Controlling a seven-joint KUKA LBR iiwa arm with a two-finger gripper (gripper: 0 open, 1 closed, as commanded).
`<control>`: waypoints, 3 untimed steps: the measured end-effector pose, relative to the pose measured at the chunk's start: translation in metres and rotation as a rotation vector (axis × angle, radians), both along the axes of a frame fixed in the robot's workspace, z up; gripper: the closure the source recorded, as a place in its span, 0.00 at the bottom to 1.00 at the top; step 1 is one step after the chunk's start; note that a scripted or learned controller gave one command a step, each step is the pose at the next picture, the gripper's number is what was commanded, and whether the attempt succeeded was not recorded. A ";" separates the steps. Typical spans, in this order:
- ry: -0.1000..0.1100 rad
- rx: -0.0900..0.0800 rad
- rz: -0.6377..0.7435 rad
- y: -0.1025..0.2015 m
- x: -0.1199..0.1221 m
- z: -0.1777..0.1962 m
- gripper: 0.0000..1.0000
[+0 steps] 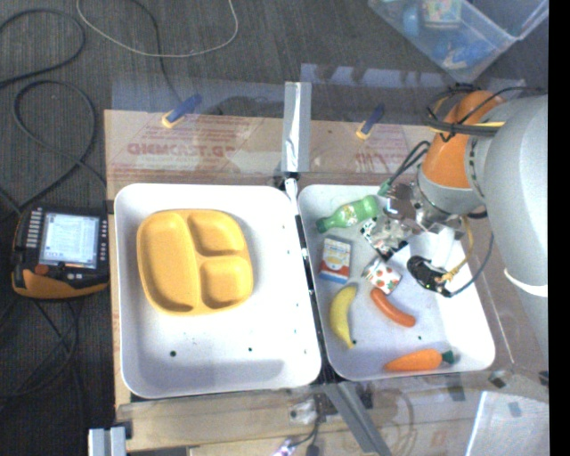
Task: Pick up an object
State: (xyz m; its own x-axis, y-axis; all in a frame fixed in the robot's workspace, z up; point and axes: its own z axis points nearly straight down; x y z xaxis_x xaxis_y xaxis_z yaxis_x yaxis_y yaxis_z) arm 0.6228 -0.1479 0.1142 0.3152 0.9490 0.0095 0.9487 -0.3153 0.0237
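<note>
Gripper (388, 233), open or closed cannot be told, hangs over the right shallow white bin (465, 331); the small red-dotted white box (384, 276) lies just beside it at 6 o'clock.

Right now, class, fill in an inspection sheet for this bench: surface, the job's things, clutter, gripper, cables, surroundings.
Surface: two white bins side by side, left bin and right bin.
Job's things: in the right bin, green bottle, small carton, banana, sausage, carrot, spotted box.
Clutter: yellow divided tray in the left bin.
Gripper: gripper over the right bin, beside the green bottle.
Cables: dark cable and white cable on the floor.
Surroundings: teach pendant left of the bench; clear plastic tub behind.
</note>
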 end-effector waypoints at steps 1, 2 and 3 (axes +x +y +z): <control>-0.008 -0.004 -0.001 -0.001 0.003 0.013 1.00; -0.006 -0.010 -0.169 -0.005 0.022 0.000 1.00; -0.014 -0.006 -0.164 -0.001 0.024 0.000 0.00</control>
State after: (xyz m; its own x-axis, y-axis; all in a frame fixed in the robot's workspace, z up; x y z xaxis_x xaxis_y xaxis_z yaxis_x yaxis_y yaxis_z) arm 0.6472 -0.1486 0.1142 0.4654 0.8851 0.0091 0.8843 -0.4654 0.0389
